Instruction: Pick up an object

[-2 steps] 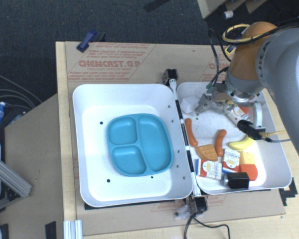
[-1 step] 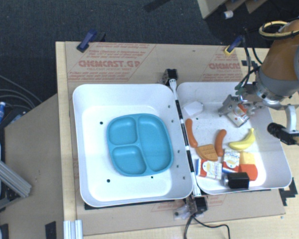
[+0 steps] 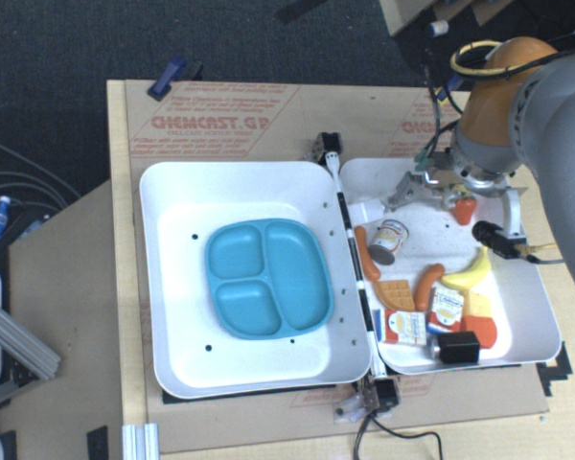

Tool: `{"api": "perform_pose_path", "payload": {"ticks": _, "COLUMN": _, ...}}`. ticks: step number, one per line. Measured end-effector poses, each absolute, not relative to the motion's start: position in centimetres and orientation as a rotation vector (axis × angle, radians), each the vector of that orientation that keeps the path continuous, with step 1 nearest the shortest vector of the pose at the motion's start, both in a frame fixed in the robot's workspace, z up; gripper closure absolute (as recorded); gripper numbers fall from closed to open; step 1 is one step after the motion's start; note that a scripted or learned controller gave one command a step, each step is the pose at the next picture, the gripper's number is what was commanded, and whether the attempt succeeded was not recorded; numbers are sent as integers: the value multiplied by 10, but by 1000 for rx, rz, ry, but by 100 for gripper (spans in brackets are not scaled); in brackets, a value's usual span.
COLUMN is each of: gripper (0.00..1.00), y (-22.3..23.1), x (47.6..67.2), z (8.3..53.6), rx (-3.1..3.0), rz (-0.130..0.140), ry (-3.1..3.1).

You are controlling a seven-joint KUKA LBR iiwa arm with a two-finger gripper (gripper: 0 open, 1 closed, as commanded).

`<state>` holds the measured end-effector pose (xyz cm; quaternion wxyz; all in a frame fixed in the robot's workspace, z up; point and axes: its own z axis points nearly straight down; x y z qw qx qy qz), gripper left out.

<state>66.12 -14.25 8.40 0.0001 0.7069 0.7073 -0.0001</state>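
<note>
Even overhead light, slightly soft focus

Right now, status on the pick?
Gripper low over the right bin's far end, nothing visibly held. Banana, can, cracker lying loose. Blue tray alone in left bin.

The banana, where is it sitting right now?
In the camera view, the banana lies in the right bin, toward its right side. A small carton sits just below and left of it, and the gripper is above it, near the bin's top.
</note>
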Motion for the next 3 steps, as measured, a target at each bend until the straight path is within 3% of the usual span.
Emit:
{"api": "perform_pose_path", "payload": {"ticks": 1, "gripper": 100, "y": -143, "x": 662, "z": 96, "rx": 2216, "rz": 1, "ry": 2220}}
{"api": "perform_pose_path", "payload": {"ticks": 2, "gripper": 0, "y": -143, "x": 662, "z": 95, "rx": 2216, "rz": 1, "ry": 2220}}
{"api": "perform_pose_path", "payload": {"ticks": 3, "gripper": 0, "y": -103, "x": 666, "z": 85, "rx": 2222, "rz": -1, "ry": 2224}}
